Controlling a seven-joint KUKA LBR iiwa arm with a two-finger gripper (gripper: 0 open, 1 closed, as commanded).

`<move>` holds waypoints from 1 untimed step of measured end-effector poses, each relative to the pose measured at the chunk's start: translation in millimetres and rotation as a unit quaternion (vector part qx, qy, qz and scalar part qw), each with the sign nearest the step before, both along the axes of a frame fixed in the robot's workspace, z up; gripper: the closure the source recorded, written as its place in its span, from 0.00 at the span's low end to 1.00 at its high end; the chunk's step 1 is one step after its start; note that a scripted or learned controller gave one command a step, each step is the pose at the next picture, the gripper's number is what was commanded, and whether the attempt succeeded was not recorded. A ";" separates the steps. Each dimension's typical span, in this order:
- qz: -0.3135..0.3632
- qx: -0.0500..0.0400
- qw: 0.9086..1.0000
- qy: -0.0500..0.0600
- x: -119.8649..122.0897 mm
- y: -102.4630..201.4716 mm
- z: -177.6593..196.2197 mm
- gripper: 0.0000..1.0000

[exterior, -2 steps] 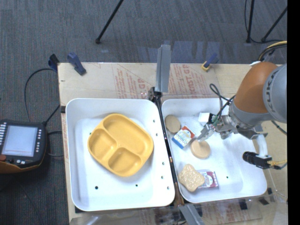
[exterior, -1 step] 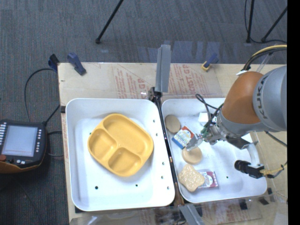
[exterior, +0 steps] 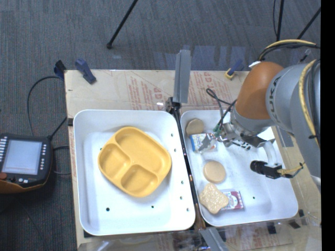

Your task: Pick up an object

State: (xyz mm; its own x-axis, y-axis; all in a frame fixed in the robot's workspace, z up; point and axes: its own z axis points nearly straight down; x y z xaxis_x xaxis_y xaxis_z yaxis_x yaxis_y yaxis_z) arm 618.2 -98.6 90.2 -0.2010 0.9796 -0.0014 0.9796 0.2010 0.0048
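Note:
My gripper hangs low over the upper left part of the right bin. It sits right at the edge of a small blue and white carton. Just above the carton lies a round tan biscuit. A second round tan disc rests below the gripper, apart from it. Near the bin's front lies a toast-like bread slice, with a pink packet beside it.
The left bin holds a yellow divided plate. A grey upright post stands behind the wall between the bins. The arm's orange band and grey body cover the right bin's far right side. A black fitting sticks out there.

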 end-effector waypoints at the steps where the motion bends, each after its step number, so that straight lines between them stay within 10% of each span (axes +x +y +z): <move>1: -0.001 0.001 1.000 0.006 -2.6 -0.1 3.5 1.00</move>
